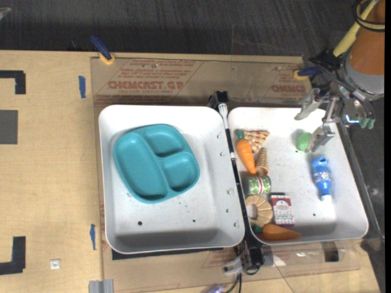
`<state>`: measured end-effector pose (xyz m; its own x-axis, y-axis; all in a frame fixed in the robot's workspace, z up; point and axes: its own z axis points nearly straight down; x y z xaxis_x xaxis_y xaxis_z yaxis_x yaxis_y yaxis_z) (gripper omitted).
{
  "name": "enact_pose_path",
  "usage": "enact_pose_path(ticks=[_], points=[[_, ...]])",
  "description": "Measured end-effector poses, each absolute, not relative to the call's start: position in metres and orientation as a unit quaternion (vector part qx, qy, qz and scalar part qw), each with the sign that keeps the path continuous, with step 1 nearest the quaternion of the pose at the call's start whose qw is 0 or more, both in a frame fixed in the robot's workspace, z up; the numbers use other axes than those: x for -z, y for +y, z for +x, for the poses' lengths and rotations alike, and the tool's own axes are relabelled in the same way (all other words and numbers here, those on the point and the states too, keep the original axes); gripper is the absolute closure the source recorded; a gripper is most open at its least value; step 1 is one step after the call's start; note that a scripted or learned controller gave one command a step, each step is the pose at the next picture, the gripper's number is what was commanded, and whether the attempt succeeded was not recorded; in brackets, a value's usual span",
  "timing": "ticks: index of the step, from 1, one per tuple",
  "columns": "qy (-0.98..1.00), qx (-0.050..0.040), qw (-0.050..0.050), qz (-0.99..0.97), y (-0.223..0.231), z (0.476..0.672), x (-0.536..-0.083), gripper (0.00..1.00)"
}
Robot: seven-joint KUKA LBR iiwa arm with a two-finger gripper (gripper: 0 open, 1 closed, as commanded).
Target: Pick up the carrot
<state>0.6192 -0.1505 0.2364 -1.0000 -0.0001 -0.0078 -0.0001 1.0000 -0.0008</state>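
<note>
Two carrots [245, 154], one blue bottle [321, 177]

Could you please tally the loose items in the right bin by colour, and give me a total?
Orange: 2, the carrot and a second carrot
Green: 2, a small green item and a green-labelled can
Blue: 1, the bottle
Red: 1, the small box
Tan: 3, a waffle-like piece, a ridged piece and a round piece
Total: 9

You see an orange carrot [245, 155] with a green top, a teal divided plate [156, 162], white bins [122, 218], a blue bottle [321, 176] and a red-and-white carton [281, 210].
</note>
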Motion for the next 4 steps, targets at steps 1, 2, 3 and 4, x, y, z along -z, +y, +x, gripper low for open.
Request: enact_pose_path(ticks=[1,2,3,4], points=[[1.000,-0.0009,0.006,0.007,-0.088,0.615,-0.110,0.00],[1.000,0.0001,0.021,0.014,-0.090,0.600,-0.102,0.00],[0.981,-0.0031,0.025,0.192,-0.093,0.564,-0.102,0.00],[0.964,-0.0070,0.024,0.266,-0.092,0.564,-0.101,0.00]])
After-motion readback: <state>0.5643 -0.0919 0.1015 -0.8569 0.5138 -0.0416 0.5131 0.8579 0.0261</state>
